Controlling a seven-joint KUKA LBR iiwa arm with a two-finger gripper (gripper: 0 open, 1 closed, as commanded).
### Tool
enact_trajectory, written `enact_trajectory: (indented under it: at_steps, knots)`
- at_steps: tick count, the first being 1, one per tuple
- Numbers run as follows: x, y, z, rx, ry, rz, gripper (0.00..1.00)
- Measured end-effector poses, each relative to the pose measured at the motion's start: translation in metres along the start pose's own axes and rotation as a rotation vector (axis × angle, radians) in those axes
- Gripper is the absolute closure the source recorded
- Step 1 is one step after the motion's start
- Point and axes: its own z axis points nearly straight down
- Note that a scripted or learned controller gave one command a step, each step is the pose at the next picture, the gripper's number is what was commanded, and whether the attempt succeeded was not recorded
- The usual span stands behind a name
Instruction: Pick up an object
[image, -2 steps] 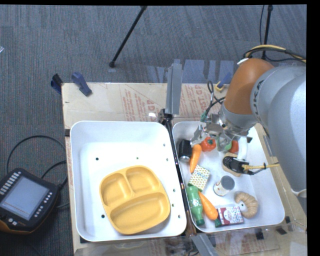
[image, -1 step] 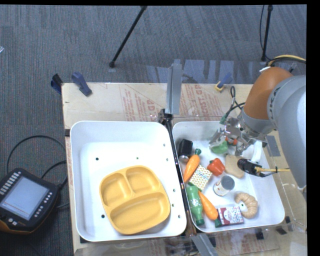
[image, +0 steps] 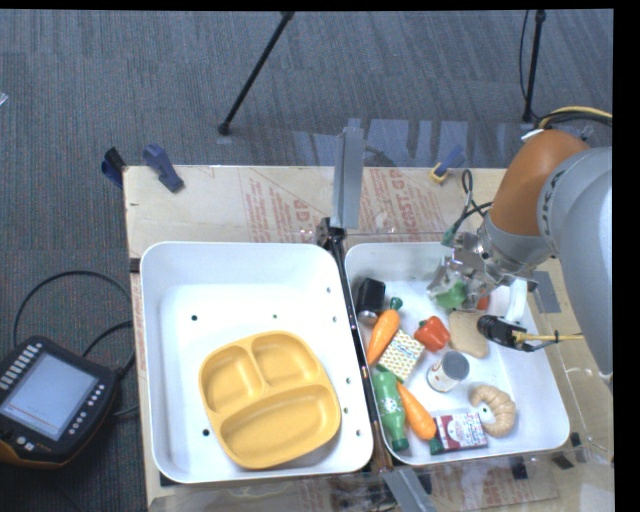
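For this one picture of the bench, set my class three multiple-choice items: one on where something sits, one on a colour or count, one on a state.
1. Where is the yellow divided plate?
A. In the left bin
B. In the right bin
C. On the floor

2. How many compartments does the plate have?
A. Two
B. Three
C. Five

3. How does the green bottle sit?
A. Standing upright
B. Lying on its side
C. Hanging from the gripper

Answers:
1 A: the plate rests on the floor of the left bin, apart from the toys in the right bin.
2 B: two small sections sit above one long one.
3 B: it lies flat along the right bin's left wall, beside an orange carrot; the gripper is over the bin's far part.
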Motion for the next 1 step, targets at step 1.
enact_trajectory:
  at_steps: [1]
  knots:
    - [-0.0321,0.012,-0.0778,-0.006,-0.001,0.162,1.0]
